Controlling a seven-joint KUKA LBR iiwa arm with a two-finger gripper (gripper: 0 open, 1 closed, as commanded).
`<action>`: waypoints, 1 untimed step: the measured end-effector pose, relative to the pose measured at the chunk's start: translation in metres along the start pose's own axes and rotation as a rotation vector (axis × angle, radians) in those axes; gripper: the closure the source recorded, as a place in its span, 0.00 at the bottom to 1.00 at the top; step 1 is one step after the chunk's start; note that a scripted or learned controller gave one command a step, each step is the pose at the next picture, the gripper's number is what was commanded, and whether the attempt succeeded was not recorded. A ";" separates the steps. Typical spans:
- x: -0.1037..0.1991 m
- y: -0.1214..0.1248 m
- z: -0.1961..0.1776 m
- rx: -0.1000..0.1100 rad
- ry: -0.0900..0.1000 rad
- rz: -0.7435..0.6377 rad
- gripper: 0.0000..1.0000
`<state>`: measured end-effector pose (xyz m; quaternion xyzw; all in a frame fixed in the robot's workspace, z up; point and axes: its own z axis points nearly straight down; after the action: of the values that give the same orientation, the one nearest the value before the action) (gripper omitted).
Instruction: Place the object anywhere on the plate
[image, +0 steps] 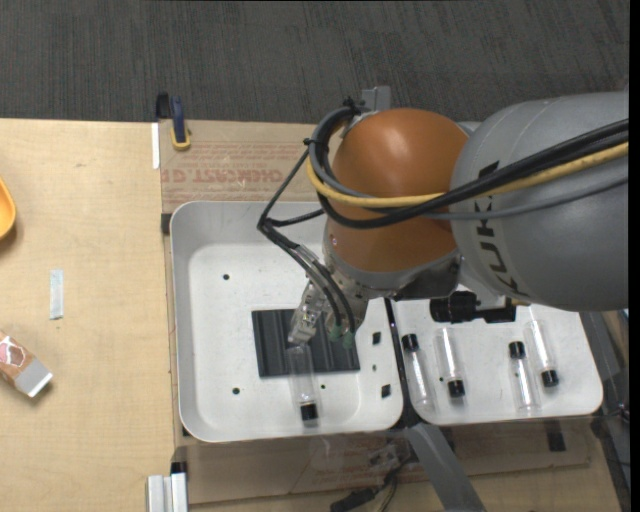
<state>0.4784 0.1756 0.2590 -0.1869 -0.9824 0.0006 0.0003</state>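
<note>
Orange band (395, 190) of arm looms closest to cam, hiding much of bench behind. Below it, gripper (320, 325) down over dark ribbed plate (275, 345) in left bin (200, 300). Can't tell grip state, open vs closed, too small and cluttered w/ cables.

Clear tube (303, 390) w/ black cap right at gripper: upper end over plate's near edge, capped end sticking out past it onto white bin floor. Can't tell if resting or held up.

Four similar tubes (448, 365) in right bin (590, 380), apart from the action.

Progress, judged: transport mostly done, tube brought to plate but only partly on it. Left: settle it fully on plate if needed, let go, pull arm clear. Risk: could roll or tip off edge on release.
</note>
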 end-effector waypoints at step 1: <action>0.009 0.022 -0.038 -0.001 -0.002 -0.075 1.00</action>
<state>0.4785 0.1992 0.2965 -0.1498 -0.9887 0.0003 -0.0008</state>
